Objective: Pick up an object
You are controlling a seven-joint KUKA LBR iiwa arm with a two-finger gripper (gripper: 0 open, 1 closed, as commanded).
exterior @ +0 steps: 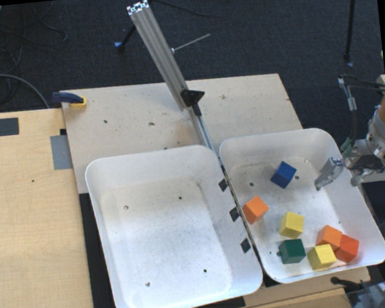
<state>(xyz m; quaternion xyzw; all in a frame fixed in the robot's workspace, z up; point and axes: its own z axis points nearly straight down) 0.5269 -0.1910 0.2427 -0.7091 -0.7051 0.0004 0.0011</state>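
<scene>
— Dark carpet lies behind the bench (242, 103), and 2 white bins sit side by side on it. What's in them?

— All the blocks are in the right bin (349, 166): a blue cube (284, 174) near the middle, an orange cube (255, 209) by the left wall, a yellow cube (292, 224), a green cube (292, 250), then a second yellow cube (322, 256) touching 2 orange-red ones (340, 240) in the near right corner.

— And the gripper (332, 170)?

— At the bin's right rim, right of the blue cube and apart from it. Its fingers look spread, with nothing between them.
</scene>
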